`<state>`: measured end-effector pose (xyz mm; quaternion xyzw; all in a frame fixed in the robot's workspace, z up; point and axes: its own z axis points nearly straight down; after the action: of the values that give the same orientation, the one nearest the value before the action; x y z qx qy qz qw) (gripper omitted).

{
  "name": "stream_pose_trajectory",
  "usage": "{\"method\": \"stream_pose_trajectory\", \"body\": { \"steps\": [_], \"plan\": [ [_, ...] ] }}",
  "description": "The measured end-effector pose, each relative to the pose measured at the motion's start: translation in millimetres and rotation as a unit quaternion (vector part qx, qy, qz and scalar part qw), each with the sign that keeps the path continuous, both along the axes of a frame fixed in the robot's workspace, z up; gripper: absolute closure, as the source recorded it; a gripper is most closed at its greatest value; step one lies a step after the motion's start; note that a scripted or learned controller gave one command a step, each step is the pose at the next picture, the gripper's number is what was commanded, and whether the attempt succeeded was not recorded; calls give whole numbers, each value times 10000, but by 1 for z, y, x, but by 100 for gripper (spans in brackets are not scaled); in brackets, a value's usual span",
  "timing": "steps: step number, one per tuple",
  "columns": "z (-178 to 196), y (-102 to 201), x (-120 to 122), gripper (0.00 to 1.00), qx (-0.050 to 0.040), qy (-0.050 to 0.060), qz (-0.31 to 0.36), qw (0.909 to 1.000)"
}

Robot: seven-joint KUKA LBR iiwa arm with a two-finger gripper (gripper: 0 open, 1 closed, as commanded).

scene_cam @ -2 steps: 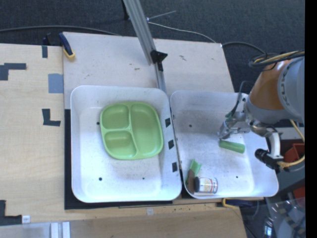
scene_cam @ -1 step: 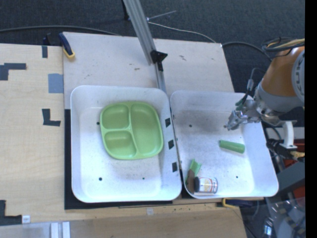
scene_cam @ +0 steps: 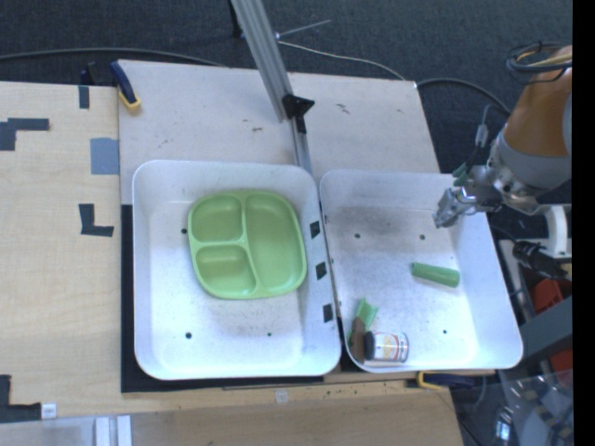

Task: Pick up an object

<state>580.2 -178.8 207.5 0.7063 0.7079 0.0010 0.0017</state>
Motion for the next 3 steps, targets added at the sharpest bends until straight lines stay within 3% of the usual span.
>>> {"method": "stream_pose_trajectory", "body": {
  "steps": [1, 3],
  "plan": [
    [2, 1, 0, 100, 6, 21, -5, 10000],
    [-4, 113, 13, 100, 14, 29, 22, 10000]
  ]
}}
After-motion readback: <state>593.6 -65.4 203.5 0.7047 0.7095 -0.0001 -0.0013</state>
